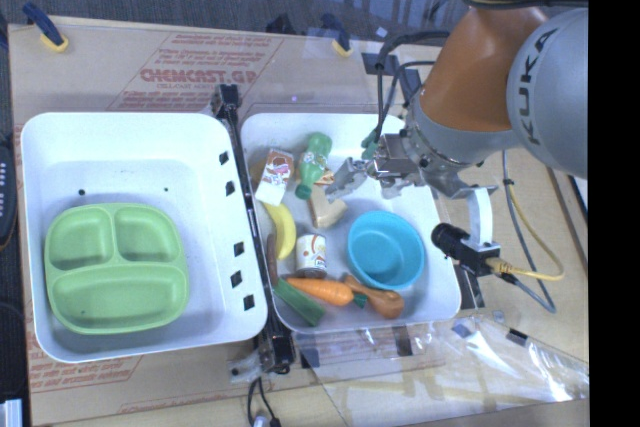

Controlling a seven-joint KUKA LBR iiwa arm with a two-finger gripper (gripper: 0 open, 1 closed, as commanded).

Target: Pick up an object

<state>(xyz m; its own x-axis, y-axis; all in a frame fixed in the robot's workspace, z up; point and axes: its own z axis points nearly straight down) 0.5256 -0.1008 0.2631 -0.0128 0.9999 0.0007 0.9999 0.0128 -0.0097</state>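
Right bin (pixel 440 307), near edge:
- Carrot (pixel 320 291) lay at 6 o'clock in the bin. A dark green piece (pixel 300 304) touched it at its 7 o'clock side, and an orange-brown piece (pixel 386 301) at its 3 o'clock end.
- Blue bowl (pixel 385 250) stood upright at 4 o'clock in the bin, just beyond the carrot.
- Small printed can (pixel 311 256) stood at 9 o'clock of the bowl, with a banana (pixel 282 228) just beside it toward 10 o'clock.

Left bin (pixel 60 140):
- Green divided plate (pixel 117 267) lay flat, at 7 o'clock in the bin.

Right bin, middle to far:
- Tan block (pixel 327 211) lay at 11 o'clock of the bowl.
- Gripper (pixel 345 177) hung directly over the block, reaching in from 3 o'clock. How far it was spread could not be told, and nothing was seen held in it.
- Small carton (pixel 275 175) and green bottle (pixel 314 158) lay at 11 o'clock in the bin, side by side.

Beyond:
- Grey and orange arm (pixel 500 85) sat at 2 o'clock.
- Printed cardboard sheet (pixel 190 65) covered the bench at 12 o'clock.
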